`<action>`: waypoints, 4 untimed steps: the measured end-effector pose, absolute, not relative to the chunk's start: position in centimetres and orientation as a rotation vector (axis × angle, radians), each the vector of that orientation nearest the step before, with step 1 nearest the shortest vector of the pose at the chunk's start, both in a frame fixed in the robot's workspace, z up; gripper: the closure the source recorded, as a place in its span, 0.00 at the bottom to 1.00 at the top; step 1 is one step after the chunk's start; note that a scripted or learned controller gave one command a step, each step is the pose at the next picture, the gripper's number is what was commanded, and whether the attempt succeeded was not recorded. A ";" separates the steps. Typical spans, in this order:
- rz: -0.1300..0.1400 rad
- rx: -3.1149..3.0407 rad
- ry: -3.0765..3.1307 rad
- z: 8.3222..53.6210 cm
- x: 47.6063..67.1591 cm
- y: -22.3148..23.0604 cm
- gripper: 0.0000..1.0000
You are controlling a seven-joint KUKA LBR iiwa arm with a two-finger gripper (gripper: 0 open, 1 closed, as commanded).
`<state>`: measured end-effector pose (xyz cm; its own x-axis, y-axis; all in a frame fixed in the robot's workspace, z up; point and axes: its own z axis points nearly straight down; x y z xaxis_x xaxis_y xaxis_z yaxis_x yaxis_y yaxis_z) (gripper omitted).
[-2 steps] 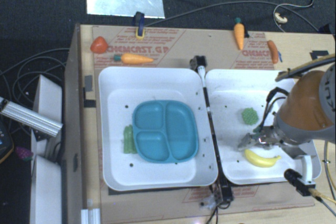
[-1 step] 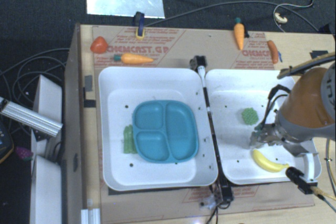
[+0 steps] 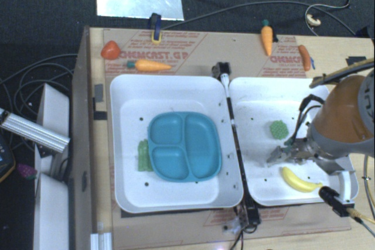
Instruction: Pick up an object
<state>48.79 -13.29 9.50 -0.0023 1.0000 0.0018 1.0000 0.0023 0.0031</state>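
Low in the right bin (image 3: 258, 126): yellow banana (image 3: 299, 180), just beside the gripper (image 3: 280, 155) — green piece (image 3: 279, 129) above it. Claw open or closed — cannot tell. Nothing seen held.

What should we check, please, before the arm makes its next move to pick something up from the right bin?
1. Target in the right bin: the banana and the green broccoli-like piece both lie there. Ok.
2. Gripper position: low in the bin, between the two items. Ok.
3. Object between the gripper's tips: nothing visible. Not ok.
4. Finger opening: cannot tell.
5. Banana access: lies near the bin's front wall, partly beside the arm. Cannot tell.
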 end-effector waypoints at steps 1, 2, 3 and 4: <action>0.002 2.216 2.224 8.5 60.1 -14.7 0.00; 0.001 2.216 2.226 8.4 58.5 -12.8 0.00; 0.002 2.218 2.222 8.5 59.6 -14.4 0.00; 0.004 2.214 2.223 9.6 59.7 -14.4 1.00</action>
